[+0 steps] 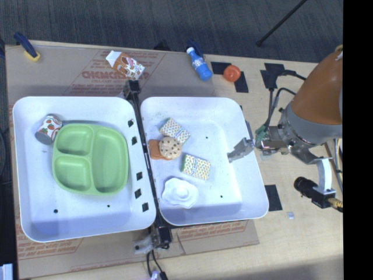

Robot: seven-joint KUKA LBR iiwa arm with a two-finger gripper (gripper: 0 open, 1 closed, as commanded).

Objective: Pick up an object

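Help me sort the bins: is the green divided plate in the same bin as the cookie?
No, the green divided plate lies in the left bin, while the cookie lies in the right bin.

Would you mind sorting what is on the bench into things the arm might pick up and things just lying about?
Candidates for the pick, in the bins:
cookie
two patterned packets
white cup-like piece
green divided plate
small printed cup
The gripper hangs over the right bin.

Lying about, outside the bins:
blue bottle
orange cap
crumpled wrapper
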